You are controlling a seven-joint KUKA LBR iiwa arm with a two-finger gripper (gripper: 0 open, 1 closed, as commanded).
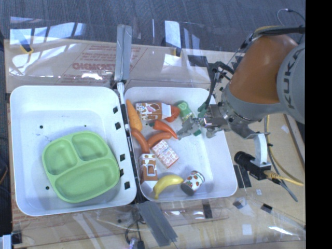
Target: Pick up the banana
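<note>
The banana (167,184) lay in the right bin (220,154), close against its near wall, with its long axis running roughly left to right and its left end dipping toward the near left corner. Touching or just beside its right end sat a small brown-and-white toy (193,182); just above its left end stood a small printed carton (148,167), with a checked red-and-white packet (166,153) beyond that. Farther up the bin lay orange and red sausage-like pieces (155,134), a carrot (134,116) and another printed box (151,110). The tool (193,128) hung over the upper right part of the same bin, well apart from the banana, which lay toward the near side and slightly left of it. Whether the tool was open or closed could not be told; nothing was seen held in it. The left bin (31,154) held a green divided plate (82,166).
</note>
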